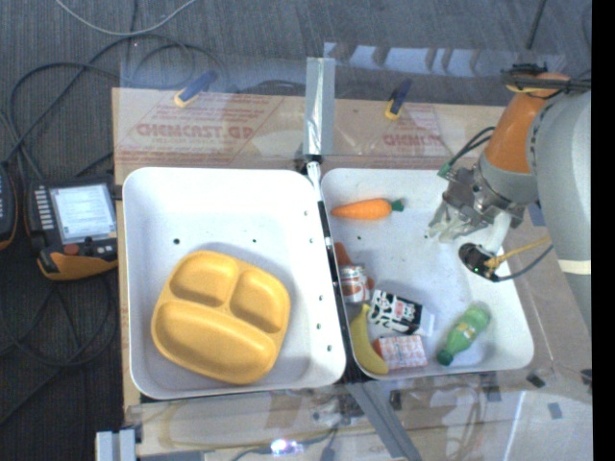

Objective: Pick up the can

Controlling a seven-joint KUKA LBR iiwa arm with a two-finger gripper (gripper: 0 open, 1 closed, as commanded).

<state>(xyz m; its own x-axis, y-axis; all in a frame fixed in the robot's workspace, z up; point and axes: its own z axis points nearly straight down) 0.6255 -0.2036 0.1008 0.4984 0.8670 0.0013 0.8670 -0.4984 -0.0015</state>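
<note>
The can (354,283) lies in the right bin (423,257), hard against that bin's left wall, a little below the middle of the frame. It looks small, with a reddish label and a pale metal end turned toward the camera, though at this size I cannot be sure whether it stands upright or leans. A black-and-white carton (395,310) sits just beside it on the lower right, a banana (366,344) curves below it, and something thin and red pokes out just above it along the wall.

The tool (459,221) hangs over the upper right part of the same bin, well apart from the can, near a carrot (361,208) that lies toward the bin's top. Whether it is released or clenched cannot be told from this slant; nothing is seen in its grasp.

As a judgement: the can should be stiff and fairly light, with a smooth, slippery metal skin that will not give under pressure. The curved sides are the place to take hold, across the middle of the body. The wall on one side and the carton on the other leave little room, so a grip set along the wall's line seems the safer choice.
</note>
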